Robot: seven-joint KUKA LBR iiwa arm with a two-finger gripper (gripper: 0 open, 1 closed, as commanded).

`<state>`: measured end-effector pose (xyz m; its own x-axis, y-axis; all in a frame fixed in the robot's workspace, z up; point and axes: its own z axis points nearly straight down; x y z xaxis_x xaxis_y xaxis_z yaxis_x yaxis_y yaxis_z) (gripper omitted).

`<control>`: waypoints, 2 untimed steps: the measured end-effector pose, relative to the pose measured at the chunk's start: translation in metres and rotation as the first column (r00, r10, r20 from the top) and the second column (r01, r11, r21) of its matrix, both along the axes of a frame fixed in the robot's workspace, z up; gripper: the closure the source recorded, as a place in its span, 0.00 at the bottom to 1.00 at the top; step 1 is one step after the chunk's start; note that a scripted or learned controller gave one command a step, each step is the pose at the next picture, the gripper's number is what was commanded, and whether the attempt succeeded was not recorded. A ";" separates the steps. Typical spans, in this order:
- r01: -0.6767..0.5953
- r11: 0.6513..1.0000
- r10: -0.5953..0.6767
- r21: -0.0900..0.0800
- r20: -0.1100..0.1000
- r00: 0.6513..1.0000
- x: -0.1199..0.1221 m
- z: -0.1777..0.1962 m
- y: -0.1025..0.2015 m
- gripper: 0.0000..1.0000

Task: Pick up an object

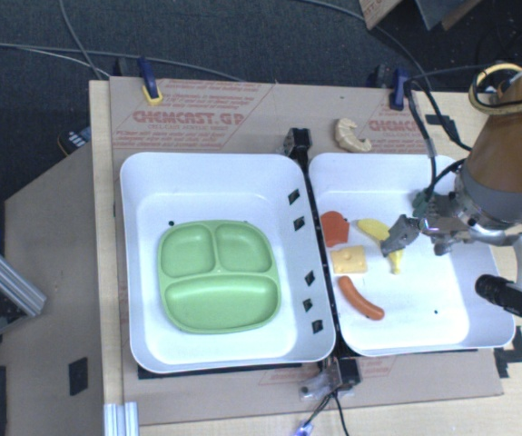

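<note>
We judge the pick not yet done: the hand (400, 236), fingers spread, hangs over the right bin (442, 330) beside the yellow banana (376, 231), nothing gripped.

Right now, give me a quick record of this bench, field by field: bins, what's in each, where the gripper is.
left bin: holds a green divided plate
right bin: holds an orange-red piece, a yellow cheese wedge, a sausage, a yellow banana-like piece
gripper: over the right bin, beside the banana-like piece
grasp: cannot tell
outside bins: a beige piece on the board behind the right bin
</note>
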<state>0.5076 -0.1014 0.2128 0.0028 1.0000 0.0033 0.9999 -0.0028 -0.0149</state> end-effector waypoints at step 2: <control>-0.002 1.000 0.002 0.000 0.007 1.000 0.002 -0.057 0.000 0.00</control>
<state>0.5096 -0.1018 0.1555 0.0006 1.0000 0.0029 1.0000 -0.0006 -0.0076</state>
